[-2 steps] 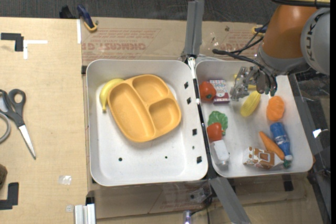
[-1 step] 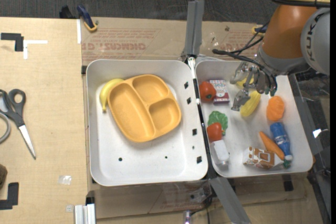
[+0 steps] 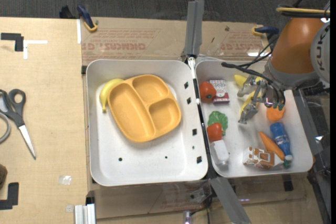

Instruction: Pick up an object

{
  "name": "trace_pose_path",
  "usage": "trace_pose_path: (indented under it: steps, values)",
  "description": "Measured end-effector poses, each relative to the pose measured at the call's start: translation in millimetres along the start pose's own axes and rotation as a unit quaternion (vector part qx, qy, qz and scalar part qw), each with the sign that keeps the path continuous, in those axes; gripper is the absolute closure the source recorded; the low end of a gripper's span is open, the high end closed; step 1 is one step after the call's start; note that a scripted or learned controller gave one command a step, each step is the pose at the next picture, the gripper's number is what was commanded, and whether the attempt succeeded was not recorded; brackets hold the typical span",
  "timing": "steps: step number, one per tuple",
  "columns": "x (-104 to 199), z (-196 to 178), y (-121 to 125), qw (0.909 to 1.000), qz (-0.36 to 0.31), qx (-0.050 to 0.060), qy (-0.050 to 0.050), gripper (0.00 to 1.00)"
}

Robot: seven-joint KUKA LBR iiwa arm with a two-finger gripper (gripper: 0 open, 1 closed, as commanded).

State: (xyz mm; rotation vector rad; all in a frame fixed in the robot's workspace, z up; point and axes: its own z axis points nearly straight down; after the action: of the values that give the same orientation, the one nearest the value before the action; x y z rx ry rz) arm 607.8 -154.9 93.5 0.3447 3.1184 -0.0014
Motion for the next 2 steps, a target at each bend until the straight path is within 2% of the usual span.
trace_pose_path:
  steps: [1,2]
  values:
    - [-41,-1,29,0.9997,0.023,0.0,-0.001,0.0]
    - [-42,-12,29,0.9998,0.021,0.0,-0.004,1.0]
